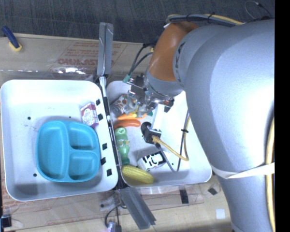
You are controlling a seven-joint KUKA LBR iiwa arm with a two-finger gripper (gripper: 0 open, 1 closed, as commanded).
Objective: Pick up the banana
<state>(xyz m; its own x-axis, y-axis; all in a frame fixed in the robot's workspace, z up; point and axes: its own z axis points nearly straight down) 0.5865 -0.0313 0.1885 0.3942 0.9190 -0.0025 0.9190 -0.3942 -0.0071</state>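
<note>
Reaching into the right bin (193,170), the gripper (137,98) hangs over a clutter of small items; whether it is clenched or released cannot be told. Just at its 6 o'clock lies an orange carrot (127,122), then a green bottle (122,144). The banana (137,175) rests at the bin's 7 o'clock corner. The left bin (14,129) holds a blue tray (67,151).

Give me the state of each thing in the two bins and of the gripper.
Blue divided plate: flat in the left bin.
Small red packet: lying by the plate's upper right corner.
Orange carrot-like item: lying in the right bin, just below the gripper.
Green bottle: lying on its side along the right bin's left wall.
Corn cob: lying at the right bin's near edge.
Gripper: low over the right bin's far left part.
</note>
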